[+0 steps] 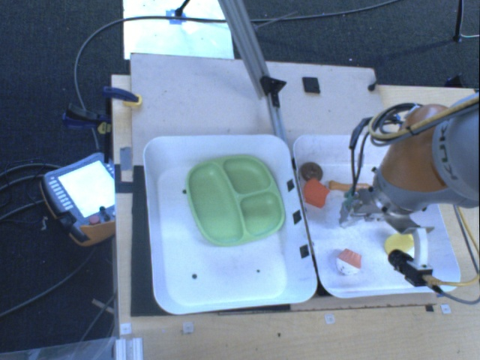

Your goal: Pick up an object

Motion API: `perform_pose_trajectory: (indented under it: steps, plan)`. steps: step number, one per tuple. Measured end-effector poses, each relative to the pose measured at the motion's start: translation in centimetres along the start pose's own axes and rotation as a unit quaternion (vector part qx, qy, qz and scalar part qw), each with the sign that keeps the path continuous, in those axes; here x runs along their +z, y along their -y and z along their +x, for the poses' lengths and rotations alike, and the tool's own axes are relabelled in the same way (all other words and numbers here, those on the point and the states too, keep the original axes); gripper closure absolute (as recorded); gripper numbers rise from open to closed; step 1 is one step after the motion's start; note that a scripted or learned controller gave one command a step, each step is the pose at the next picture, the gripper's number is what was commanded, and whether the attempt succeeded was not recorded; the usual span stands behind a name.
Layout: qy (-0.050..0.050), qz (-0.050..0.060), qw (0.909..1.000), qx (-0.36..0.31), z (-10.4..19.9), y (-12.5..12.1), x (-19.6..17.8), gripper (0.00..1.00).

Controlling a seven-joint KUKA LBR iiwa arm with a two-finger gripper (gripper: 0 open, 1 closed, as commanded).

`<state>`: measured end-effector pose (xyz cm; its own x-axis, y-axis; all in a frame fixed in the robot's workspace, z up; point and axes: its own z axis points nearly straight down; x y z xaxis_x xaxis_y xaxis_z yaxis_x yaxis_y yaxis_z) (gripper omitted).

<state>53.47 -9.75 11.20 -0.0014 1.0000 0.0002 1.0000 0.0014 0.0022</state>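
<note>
The arm [420, 163] comes in from three o'clock and hangs over the right bin [444, 265], its orange band above the wrist. The gripper [351, 210] sits low over the middle of that bin, pointing toward nine o'clock; whether it is open or closed cannot be told from this angle, and nothing is seen held in it.

Several small things lie in the right bin. An orange block [316, 193] lies at about ten o'clock from the gripper, near it but apart. A thin orange stick [339, 185] lies just past the block, its long axis running three to nine o'clock, one end meeting the block and the other running toward the gripper. A brown round piece [310, 172] sits at twelve o'clock of the block, close to the bin's left wall. A white and red lump [348, 261] rests at six o'clock of the gripper, well apart from it. A yellow object [399, 244] lies at four o'clock, partly hidden by the arm.

The left bin [172, 276] holds a green divided plate [235, 198], its long axis tilted from ten to four o'clock.
</note>
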Motion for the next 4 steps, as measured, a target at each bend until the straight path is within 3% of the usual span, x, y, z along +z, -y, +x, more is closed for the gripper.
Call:
perform_pose_trajectory:
  steps: [1,2,4]
  plan:
    - [0.001,-0.002,1.0,-0.001,0.0,-0.2,-6.4,1.0]
    - [0.0,-0.001,1.0,-0.002,0.0,-0.4,-10.1,1.0]
    - [-0.001,0.001,1.0,-0.005,11.3,0.9,-10.9,1.0]
